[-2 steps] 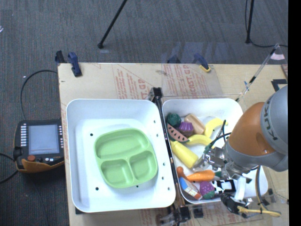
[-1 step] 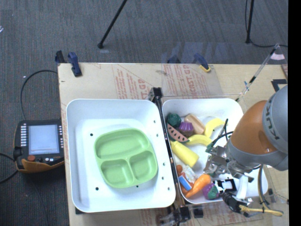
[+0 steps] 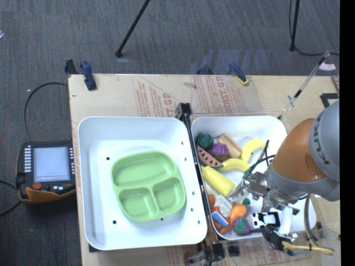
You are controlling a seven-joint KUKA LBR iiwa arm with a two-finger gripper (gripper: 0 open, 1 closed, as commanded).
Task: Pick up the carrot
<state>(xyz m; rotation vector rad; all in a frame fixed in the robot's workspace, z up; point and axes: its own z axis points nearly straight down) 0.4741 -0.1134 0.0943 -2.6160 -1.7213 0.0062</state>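
Green and glossy, a moulded plastic tray with three compartments (image 3: 148, 186) is lying in the shallow white left bin (image 3: 89, 148), its corners rounded. Just right of the divider, the shallow white right bin (image 3: 272, 123) is holding a heap of smooth toy food: a dark green broccoli-like piece (image 3: 204, 141), a brown bread-shaped piece (image 3: 229, 146), a curved yellow banana (image 3: 250, 147) and a yellow bottle-shaped piece (image 3: 217, 180). Near that bin's front edge, the small orange carrot with a green top (image 3: 237, 211) is lying free among the other toys, just beside a purple piece (image 3: 241, 225). Farther right, the grey arm with its rounded orange band (image 3: 297, 159) is reaching in over the bin's right side, wrist tilted down, with the two-finger gripper (image 3: 270, 218) hanging just right of the carrot. Whether it is gripping or spread cannot be told.
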